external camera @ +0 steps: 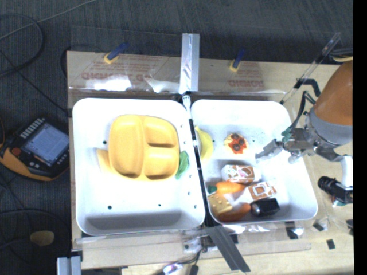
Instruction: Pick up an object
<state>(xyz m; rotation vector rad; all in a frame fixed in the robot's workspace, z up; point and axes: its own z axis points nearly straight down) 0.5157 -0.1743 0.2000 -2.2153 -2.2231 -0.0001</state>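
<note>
My gripper [282, 148] hangs over the right part of the right bin [241, 109], with the grey and orange arm behind it. Nothing is visibly held in it. Below and to its left lie a small red-orange toy [235, 142], a white and brown packet [239, 173], an orange carrot-like piece [231, 187], a second white and brown packet [262, 190] and a black object [264, 207]. A yellow rounded item [203, 142] rests against the divider between the bins.
The left bin [92, 211] holds a large yellow divided tray [142, 145] with a green piece [183, 162] at its right edge. A metal bar [189, 62] stands behind the bins. A handheld device [40, 145] lies on the floor at left.
</note>
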